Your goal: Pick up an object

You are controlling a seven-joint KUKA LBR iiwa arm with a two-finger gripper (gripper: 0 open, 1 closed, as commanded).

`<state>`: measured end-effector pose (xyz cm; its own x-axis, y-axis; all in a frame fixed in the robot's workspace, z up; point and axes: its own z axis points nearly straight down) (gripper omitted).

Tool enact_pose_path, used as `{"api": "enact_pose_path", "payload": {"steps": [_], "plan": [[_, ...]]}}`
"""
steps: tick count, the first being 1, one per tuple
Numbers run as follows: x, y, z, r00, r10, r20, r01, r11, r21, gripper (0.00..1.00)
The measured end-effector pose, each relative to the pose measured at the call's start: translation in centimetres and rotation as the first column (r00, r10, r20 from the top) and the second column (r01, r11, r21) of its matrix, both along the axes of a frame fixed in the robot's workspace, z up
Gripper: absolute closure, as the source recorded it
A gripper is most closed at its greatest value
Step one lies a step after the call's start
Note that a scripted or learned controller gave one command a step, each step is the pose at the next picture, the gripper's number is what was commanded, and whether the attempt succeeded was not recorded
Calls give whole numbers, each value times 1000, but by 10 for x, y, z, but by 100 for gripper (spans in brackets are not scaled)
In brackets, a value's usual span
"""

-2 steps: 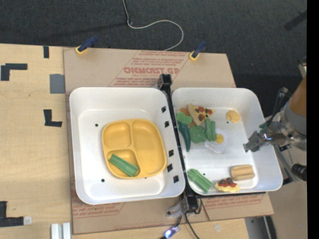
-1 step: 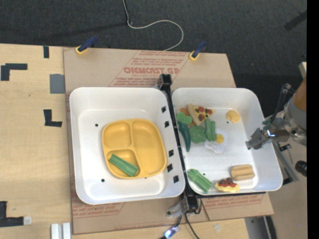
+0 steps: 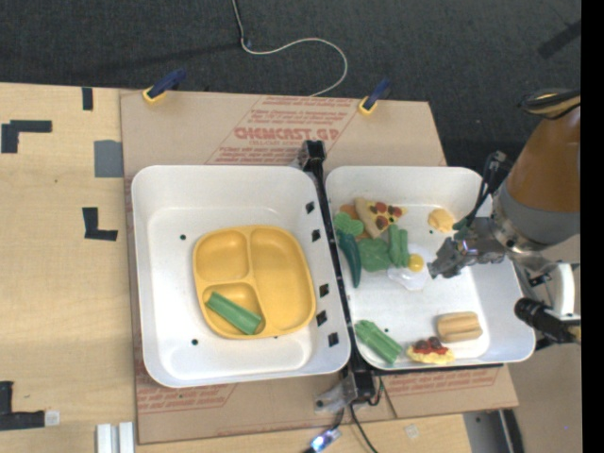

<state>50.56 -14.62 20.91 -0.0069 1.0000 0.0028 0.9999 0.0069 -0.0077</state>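
1. I take the right bin (image 3: 491, 347) as my landmark; the left bin (image 3: 151, 281) with its yellow tray (image 3: 283, 262) is not in play.
2. My gripper (image 3: 451, 258) hangs over that bin's right half. I cannot tell its opening, and I see nothing in it.
3. Nearest target, I judge: the small white-and-yellow piece (image 3: 412, 268), just left of the gripper, toward the bin's middle.

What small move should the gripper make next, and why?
Probably lower toward the pale piece just left of the gripper. It lies nearest, on the right bin's floor beside the green toys, and nothing shows between the fingers.
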Motion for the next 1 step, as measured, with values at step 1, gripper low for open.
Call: {"api": "enact_pose_path", "payload": {"steps": [1], "plan": [[12, 52, 0, 1000, 1, 1, -1, 1000, 0, 100]]}}
